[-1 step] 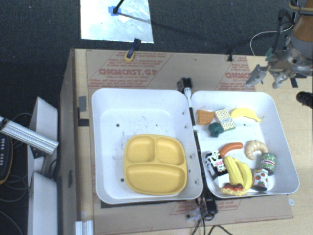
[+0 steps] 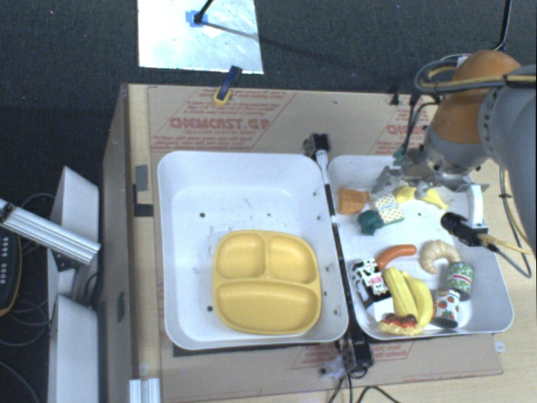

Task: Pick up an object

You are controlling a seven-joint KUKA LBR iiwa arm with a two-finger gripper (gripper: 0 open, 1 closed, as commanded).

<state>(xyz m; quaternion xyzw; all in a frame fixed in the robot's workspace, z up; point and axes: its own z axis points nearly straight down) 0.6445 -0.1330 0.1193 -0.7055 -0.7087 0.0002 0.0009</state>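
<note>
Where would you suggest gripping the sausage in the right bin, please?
Probably across the middle of the sausage, coming straight down from above: it lies flat and slender, its long sides look clear, and the croissant sits just off its right end.

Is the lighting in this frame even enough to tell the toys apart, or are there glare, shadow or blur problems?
Camera view: light is even and soft, with the white right bin nearly blown out; glare on the silvery sheet on the dark floor; faint shadows under the yellow divided plastic plate; the small toys look soft, and the gripper is blurred.
</note>
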